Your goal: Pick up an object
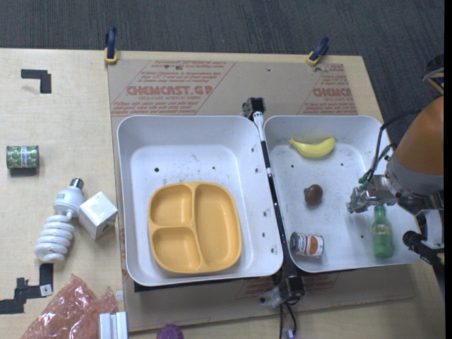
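The right bin (353,129) holds a yellow banana (313,147) near its far wall and a small brown round object (313,194) in the middle. A tin can (307,244) lies on its side at the front left, and a green bottle (382,233) lies at the front right. My gripper (360,200) hangs low over the right side of this bin, just left of the bottle's cap end and right of the brown object. I see nothing held in it.
In the left bin (134,189) sits a yellow divided plate (195,227). On the bench to the left lie a spiral light bulb (55,228), a white cube (97,215), a small green can (22,157) and a pink mesh bag (67,313).
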`<state>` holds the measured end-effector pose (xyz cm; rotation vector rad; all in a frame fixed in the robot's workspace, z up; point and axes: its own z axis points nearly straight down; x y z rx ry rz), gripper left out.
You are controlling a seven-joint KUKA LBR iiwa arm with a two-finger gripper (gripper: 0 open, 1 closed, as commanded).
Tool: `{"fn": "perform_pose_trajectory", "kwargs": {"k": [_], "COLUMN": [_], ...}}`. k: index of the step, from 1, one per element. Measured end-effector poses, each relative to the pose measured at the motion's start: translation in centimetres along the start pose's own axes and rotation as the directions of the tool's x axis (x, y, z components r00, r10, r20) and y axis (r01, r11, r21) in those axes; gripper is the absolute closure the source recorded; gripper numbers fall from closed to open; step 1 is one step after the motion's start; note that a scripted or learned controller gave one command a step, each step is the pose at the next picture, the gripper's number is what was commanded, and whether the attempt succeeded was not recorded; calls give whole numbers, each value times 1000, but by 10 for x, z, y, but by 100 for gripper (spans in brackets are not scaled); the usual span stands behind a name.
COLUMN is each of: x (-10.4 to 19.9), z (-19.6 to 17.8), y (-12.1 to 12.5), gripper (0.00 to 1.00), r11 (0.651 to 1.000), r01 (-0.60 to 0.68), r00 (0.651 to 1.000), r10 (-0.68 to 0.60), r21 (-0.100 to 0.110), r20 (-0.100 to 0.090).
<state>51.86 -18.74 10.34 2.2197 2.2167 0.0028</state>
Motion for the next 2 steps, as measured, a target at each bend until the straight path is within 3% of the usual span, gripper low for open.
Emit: {"fn": "perform_pose_trajectory", "kwargs": {"k": [1,2], "x": [-35,46], "z": [11,11], "y": [73,-7], "gripper": [0,0], "r11": [1000,1000], "r01": [4,0], "r00": [1000,1000], "r10": [-4,0], "r21": [3,5], "r20": [-1,-2]}}
